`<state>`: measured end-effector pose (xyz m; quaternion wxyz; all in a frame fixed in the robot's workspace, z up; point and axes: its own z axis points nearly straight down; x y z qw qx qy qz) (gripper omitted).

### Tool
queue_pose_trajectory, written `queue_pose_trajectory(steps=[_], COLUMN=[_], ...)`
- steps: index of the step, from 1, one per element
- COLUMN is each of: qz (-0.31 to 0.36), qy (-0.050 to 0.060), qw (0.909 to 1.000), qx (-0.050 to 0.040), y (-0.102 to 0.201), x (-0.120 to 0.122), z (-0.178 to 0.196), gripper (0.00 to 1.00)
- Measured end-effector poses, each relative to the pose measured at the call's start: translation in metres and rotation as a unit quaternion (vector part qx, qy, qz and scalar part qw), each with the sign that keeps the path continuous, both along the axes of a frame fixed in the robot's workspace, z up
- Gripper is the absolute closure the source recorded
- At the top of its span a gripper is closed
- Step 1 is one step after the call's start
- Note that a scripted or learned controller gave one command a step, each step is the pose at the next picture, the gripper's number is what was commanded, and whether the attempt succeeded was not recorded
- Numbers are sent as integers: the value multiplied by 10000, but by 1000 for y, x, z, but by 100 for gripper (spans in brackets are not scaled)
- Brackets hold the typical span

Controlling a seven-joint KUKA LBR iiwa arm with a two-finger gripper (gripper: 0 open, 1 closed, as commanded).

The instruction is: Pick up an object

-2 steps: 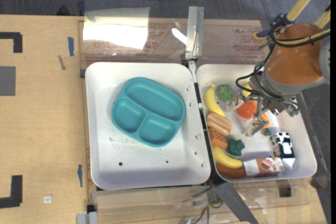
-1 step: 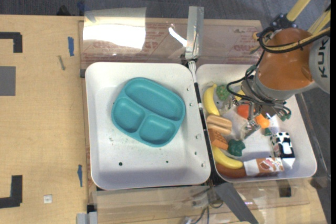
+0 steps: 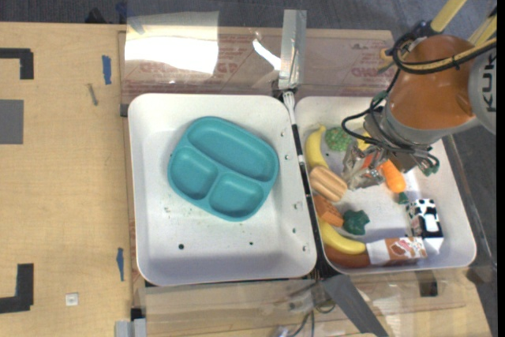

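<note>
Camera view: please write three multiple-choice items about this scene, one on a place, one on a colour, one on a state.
1. Where does the teal divided plate lie?
A. left bin
B. right bin
C. on the cardboard

2. What colour is the band above the wrist?
A. blue
B. orange
C. green

3. How does the claw stand?
A. high above the left bin
B. outside both bins
C. low in the right bin, among the toy food

Key: 1 A, the plate rests in the left bin. 2 B, the band is orange. 3 C, the claw is beside the bread roll.
</note>
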<state>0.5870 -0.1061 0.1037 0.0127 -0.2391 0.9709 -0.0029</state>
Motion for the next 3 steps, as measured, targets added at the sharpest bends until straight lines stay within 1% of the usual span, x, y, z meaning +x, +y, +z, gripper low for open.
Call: queue_pose_trajectory(steps=[1, 2, 3], qz=[-287, -835, -502], qy=[18, 71, 131], qw=[9996, 9965, 9987], qx=[-13, 29, 14], y=[-20, 48, 41], x=[3, 37, -35], z=[133, 149, 88], gripper=[100, 100, 100])
